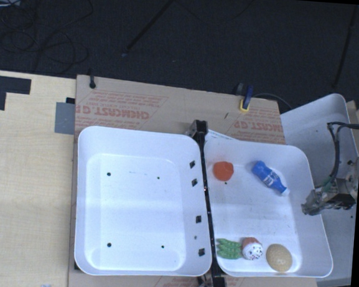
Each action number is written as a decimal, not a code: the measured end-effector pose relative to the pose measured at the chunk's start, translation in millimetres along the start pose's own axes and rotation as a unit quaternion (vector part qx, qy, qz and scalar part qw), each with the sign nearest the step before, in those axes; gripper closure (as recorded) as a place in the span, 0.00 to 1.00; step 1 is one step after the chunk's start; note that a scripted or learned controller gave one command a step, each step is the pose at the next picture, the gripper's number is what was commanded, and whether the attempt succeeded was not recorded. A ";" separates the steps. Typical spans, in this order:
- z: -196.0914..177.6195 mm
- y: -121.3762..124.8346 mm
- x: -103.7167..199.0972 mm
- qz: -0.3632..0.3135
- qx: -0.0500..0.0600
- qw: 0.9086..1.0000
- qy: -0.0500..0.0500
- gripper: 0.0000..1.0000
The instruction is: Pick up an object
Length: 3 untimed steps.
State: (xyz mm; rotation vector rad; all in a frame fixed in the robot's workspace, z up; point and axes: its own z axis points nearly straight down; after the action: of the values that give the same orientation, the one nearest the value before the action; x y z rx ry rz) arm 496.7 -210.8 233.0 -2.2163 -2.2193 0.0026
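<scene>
Five objects wait in my right bin (311, 245); gripper (314, 205), its state unclear, hovers at the rim, needing descent onto the blue bottle (269, 177).

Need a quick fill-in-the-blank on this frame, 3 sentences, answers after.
1. The blue bottle lies in the ___ bin.
2. The tool sits at that bin's ___ rim.
3. The tan ball lies near the bin's front edge, beside a white toy and a ___ one.

Missing words: right; right; green
</scene>
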 end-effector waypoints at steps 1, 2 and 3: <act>-9.5 -0.1 -0.8 0.000 0.001 1.000 0.000 1.00; -19.1 -0.2 -1.5 0.000 0.001 1.000 0.001 1.00; -28.3 -0.3 -2.1 -0.001 0.002 1.000 0.001 1.00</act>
State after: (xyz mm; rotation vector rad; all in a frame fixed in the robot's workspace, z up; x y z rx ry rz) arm 496.6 -213.0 261.3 -2.2101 -2.2193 0.0035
